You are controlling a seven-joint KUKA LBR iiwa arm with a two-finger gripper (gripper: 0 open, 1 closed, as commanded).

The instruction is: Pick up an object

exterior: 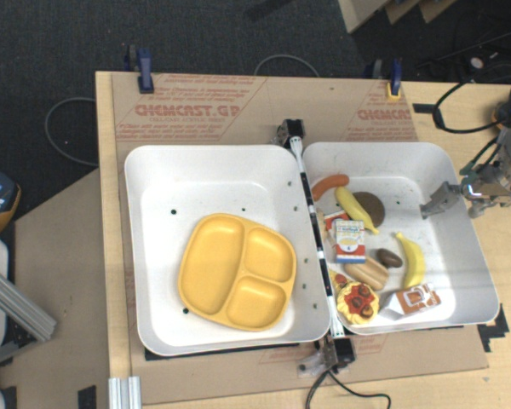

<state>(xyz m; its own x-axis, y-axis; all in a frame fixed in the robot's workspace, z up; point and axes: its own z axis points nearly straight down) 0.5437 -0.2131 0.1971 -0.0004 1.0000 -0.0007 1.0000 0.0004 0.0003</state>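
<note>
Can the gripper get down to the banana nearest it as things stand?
Probably yes. The gripper sits at the right bin's right rim, and that banana lies on top near the same side with bare bin floor around most of it. The small carton below its lower tip is the closest neighbour.

Tray [237, 271] in left bin [153, 177]; bananas [355, 208] in right bin [460, 254].

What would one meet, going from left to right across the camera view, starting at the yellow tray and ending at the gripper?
yellow divided tray → small juice carton → right-hand banana → gripper, at the right bin's far right edge. The other toy foods overlap too closely to order.
</note>
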